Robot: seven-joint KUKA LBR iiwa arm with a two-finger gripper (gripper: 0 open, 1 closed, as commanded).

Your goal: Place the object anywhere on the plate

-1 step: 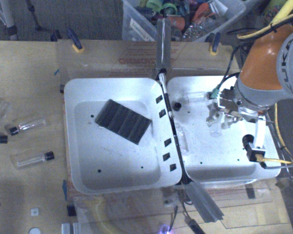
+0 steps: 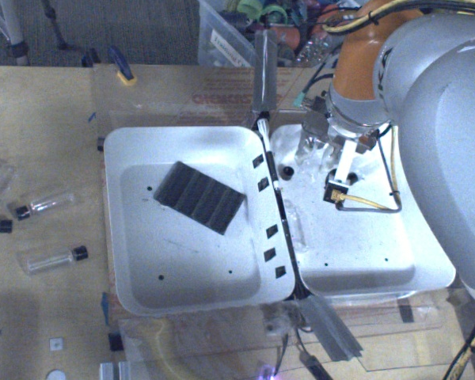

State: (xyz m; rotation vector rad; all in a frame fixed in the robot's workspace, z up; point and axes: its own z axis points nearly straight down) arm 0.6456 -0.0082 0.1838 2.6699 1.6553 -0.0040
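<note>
A dark grey ridged plate (image 2: 200,197) lies flat and slightly turned in the left bin (image 2: 134,291). In the right bin (image 2: 380,279), my gripper (image 2: 318,157) hangs low over the far left corner, under the orange band of the arm. A small black round piece (image 2: 286,171), perhaps the cap of a clear vial, lies on the bin floor just left of the gripper, next to the divider. Any clear body attached to it is too faint to make out. I see nothing held in the gripper.
A black clip with a yellow cable (image 2: 356,202) hangs from the wrist over the right bin. A row of black tabs (image 2: 269,229) runs along the divider. Clear vials (image 2: 54,257) lie on the bench at the left. A tub of coloured items (image 2: 277,10) stands behind the bins.
</note>
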